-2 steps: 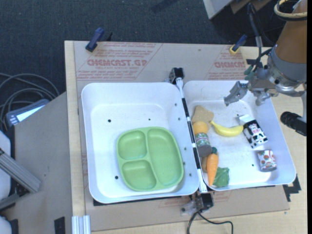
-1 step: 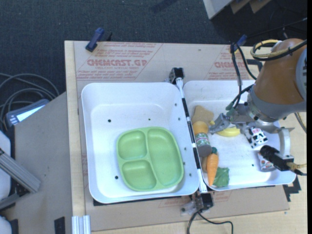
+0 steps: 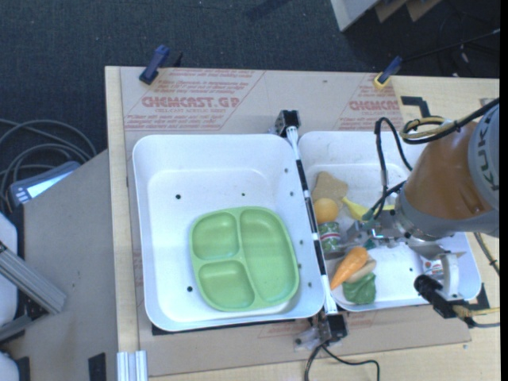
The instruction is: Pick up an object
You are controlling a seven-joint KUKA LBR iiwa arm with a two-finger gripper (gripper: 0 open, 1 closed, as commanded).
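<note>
The gripper [image 3: 367, 232] is being held low in the right bin [image 3: 444, 298], above a carrot [image 3: 349, 265], beside a lemon [image 3: 325, 209]. Whether anything is being pinched cannot be told. A green tray [image 3: 242, 258] is lying in the left bin [image 3: 159, 181].

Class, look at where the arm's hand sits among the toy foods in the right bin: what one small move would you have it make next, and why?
Probably a short drop straight down. The hand hangs low in the right bin, just above the carrot, with the lemon and the green leafy piece close by. No item shows in its grip, so lowering onto the carrot seems the likeliest step.
</note>
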